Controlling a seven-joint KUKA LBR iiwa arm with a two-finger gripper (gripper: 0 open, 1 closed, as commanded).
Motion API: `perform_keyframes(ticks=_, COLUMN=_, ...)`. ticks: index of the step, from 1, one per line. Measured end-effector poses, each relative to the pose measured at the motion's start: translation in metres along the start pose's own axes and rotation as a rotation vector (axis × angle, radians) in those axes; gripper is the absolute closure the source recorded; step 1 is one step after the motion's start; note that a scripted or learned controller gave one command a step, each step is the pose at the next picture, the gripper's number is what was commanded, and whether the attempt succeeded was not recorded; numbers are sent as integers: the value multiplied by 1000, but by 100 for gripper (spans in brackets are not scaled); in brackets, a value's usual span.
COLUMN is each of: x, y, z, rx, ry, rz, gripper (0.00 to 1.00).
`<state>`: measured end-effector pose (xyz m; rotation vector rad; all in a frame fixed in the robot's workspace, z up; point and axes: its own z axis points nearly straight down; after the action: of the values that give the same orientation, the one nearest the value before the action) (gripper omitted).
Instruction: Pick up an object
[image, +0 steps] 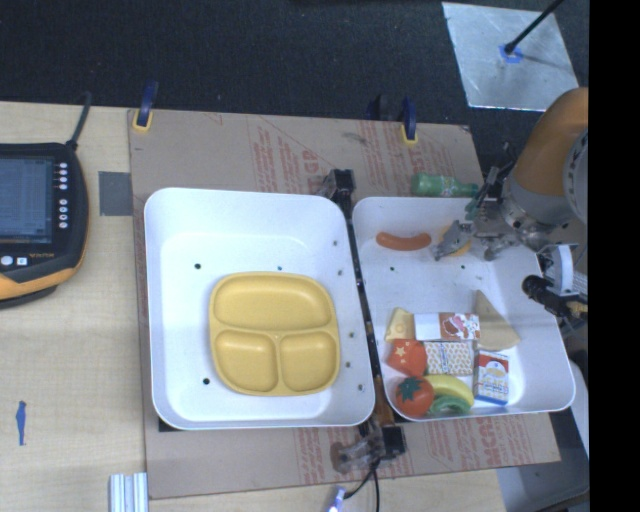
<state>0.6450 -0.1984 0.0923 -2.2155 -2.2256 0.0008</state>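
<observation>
Camera view looks down on the big brown cardboard sheet (300, 150) that lies on the bench under everything. On it sit two shallow white bins side by side. In the left white bin (170, 230) lies a yellow plastic tray with three hollows (273, 332), near the middle. The right white bin (540, 385) has the small toys.

My grey arm with the orange band (555, 150) comes in over the far right corner of that bin. Its gripper (465, 235) hangs low by the far edge, and its two fingers look spread a little, with nothing between them.

Just to its left, close to the far edge, lies a small red-brown toy sausage (403, 240). I think that is the thing to grab. I would turn the fingers across its thin side, go straight down, then squeeze.

The pile of toy food boxes and fruit (450, 365) by the near edge is too crowded.
</observation>
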Motion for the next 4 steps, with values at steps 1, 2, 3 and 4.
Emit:
perform_keyframes(ticks=1, x=-3, y=-110, z=1, rx=3, ry=-1, rz=1, gripper=0)
perform_keyframes(ticks=2, x=-13, y=-22, z=0, rx=-1, ry=0, rz=2, gripper=0)
perform_keyframes(ticks=3, x=-13, y=11, z=0, rx=0, ry=0, rz=1, gripper=0)
perform_keyframes(ticks=4, x=-14, y=12, z=-11, rx=1, ry=0, rz=-3, gripper=100)
